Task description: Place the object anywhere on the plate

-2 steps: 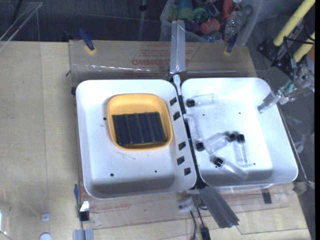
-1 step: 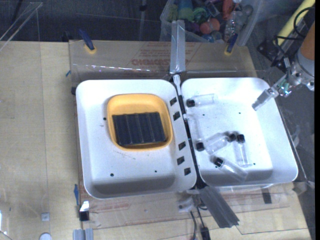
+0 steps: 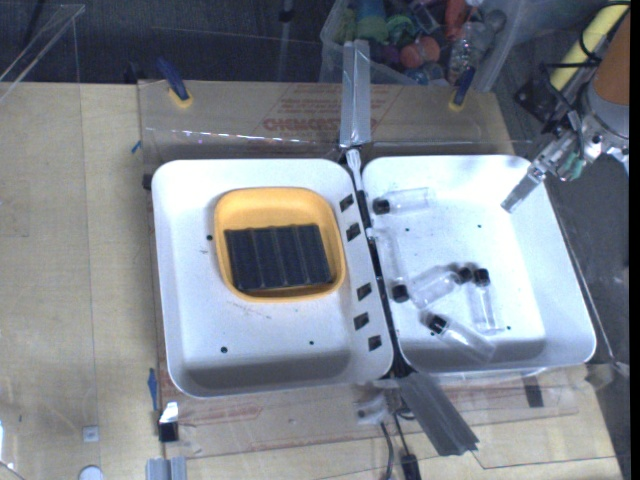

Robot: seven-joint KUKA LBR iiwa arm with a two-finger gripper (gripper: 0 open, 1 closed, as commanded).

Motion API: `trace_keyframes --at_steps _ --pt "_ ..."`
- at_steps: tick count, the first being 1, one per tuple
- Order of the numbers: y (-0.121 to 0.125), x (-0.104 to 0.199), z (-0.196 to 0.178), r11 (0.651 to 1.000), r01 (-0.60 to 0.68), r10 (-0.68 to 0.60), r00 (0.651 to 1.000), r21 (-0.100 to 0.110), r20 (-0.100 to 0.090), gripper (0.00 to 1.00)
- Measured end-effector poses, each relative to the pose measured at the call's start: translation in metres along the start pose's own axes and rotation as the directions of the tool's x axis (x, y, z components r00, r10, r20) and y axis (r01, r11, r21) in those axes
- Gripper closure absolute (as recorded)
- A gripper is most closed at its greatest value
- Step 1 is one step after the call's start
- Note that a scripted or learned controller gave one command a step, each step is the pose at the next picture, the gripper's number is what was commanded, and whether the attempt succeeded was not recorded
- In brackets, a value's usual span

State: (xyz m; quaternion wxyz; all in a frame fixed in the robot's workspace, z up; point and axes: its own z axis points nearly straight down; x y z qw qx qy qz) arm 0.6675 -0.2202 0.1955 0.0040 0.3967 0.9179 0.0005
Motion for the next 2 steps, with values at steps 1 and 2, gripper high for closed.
trace_keyframes --at_steps 1,2 --pt "-0.003 0.002 -0.138 0.992 0.126 -0.126 0.992 0.0 -0.001 0.0" --pt "-0.01 0.007 -0.206 0.931 0.366 -0.366 0.931 -0.001 0.003 0.0"
